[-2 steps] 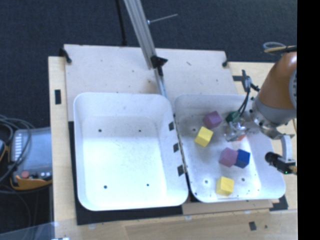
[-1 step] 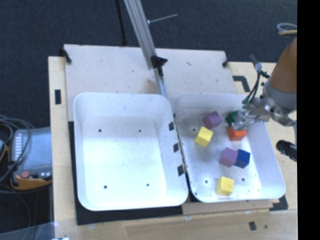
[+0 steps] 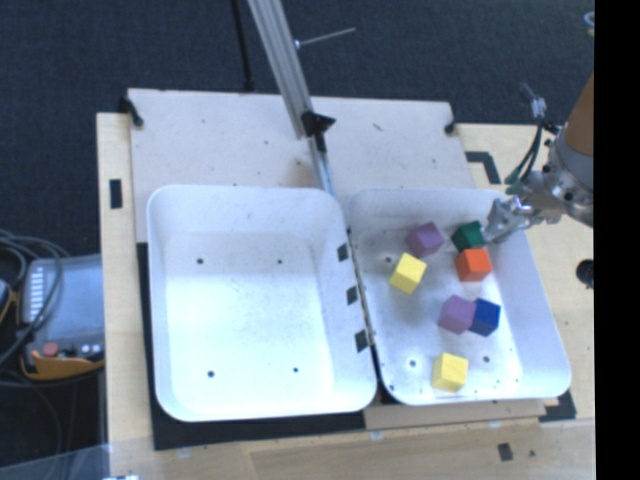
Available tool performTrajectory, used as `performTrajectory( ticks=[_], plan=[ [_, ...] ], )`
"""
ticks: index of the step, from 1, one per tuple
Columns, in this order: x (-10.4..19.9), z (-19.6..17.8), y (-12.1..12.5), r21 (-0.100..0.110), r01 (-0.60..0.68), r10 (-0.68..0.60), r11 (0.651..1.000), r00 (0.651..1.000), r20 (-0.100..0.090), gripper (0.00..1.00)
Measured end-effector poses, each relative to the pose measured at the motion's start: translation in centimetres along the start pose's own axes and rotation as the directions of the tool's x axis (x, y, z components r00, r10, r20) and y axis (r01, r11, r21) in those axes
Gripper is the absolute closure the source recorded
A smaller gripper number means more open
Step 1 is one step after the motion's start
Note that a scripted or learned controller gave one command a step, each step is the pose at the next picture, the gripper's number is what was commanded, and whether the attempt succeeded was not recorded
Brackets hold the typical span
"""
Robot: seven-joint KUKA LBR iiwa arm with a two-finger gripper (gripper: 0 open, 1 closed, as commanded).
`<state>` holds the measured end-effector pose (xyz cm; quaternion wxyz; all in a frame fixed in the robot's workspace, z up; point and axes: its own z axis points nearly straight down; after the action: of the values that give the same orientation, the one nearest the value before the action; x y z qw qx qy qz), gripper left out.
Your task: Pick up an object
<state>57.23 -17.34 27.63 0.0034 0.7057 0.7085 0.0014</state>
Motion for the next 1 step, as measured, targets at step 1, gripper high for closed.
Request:
performTrajectory(
  ticks=[1],
  plan=[
    [4.98,-0.52,-0.59,0.005,0.003,-0.003,1.0,1.0,-0.003,1.0]
  ],
)
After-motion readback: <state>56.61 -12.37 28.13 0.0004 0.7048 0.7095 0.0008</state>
